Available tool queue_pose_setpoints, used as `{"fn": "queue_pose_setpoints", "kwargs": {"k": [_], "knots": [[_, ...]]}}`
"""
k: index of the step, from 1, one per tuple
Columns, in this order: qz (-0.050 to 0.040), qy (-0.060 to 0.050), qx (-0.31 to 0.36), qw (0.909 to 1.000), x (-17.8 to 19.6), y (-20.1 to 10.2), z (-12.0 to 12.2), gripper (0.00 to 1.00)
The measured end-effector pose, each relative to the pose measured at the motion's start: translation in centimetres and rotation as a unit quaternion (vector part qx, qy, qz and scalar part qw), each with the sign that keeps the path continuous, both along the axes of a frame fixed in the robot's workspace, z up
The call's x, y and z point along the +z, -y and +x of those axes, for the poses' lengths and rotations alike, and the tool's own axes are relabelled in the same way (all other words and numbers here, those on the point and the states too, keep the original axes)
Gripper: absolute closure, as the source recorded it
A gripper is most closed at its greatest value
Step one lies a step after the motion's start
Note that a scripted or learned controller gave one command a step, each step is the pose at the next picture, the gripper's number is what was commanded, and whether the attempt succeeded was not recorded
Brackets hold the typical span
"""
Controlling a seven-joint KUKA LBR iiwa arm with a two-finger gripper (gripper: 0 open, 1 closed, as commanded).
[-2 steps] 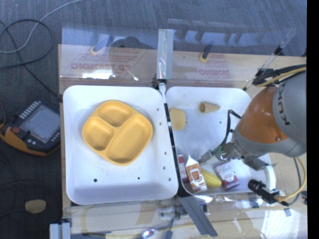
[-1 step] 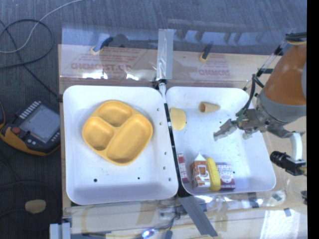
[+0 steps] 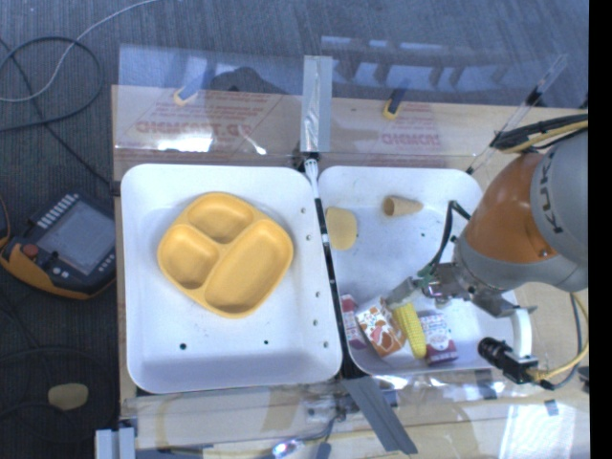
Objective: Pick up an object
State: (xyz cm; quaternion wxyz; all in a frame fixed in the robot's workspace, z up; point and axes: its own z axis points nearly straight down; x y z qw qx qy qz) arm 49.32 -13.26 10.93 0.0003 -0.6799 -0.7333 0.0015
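Camera view, nearest edge first: in the right bin (image 3: pixel 459 185), along its front wall, lie a red snack packet (image 3: pixel 380 329), a yellow corn cob (image 3: pixel 411 327) and a small red-and-white carton (image 3: pixel 437 338), packed side by side. Just above them hangs the hand (image 3: pixel 432 287), at the end of the grey arm (image 3: pixel 535 232) with its orange band; whether it is open or closed cannot be told. Farther back sit a pale round cookie (image 3: pixel 341 227) against the divider and a small cone (image 3: pixel 402 206). A yellow divided plate (image 3: pixel 226 252) rests in the left bin (image 3: pixel 143 352).
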Motion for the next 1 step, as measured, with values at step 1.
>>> {"fn": "queue_pose_setpoints", "kwargs": {"k": [1], "knots": [[0.0002, 0.005, -0.004, 1.0, -1.93, 0.06, -0.6, 0.0]]}}
